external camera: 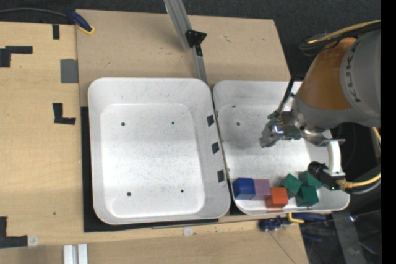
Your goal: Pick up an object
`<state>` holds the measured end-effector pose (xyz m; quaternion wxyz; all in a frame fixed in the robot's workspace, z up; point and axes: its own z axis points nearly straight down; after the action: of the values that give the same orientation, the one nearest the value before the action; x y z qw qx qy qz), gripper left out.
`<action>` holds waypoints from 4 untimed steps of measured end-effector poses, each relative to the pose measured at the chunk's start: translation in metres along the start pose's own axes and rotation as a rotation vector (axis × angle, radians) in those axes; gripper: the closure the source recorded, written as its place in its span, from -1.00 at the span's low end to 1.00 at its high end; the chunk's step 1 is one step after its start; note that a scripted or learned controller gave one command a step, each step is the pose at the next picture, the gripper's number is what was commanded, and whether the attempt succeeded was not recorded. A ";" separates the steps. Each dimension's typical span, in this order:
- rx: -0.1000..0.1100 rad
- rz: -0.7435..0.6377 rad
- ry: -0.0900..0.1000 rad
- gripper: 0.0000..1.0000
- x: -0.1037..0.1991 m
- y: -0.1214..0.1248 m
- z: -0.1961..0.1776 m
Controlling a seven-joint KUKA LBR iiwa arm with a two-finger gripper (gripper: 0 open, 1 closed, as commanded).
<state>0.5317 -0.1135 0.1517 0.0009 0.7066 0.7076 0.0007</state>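
Observation:
Several small blocks lie along the front edge of the right bin: a blue cube, a pale purple block, an orange cube and two green blocks. My gripper hangs over the middle of the right bin, above bare floor and well behind the blocks. Nothing shows between its fingers, and the view is too small to tell how they stand.
The left bin sits beside the right one on the wooden bench. A slanted metal rail runs down to the gap between the bins. My arm's orange band reaches in from the right.

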 end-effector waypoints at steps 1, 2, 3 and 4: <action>-0.001 -0.001 0.000 1.00 0.008 0.002 -0.045; -0.002 -0.001 0.000 1.00 0.013 -0.005 -0.097; -0.001 0.000 0.000 1.00 0.013 -0.004 -0.140; 0.004 -0.003 0.000 1.00 0.051 0.021 -0.124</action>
<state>0.5526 -0.0622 0.2762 -0.0006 0.7055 0.7087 -0.0006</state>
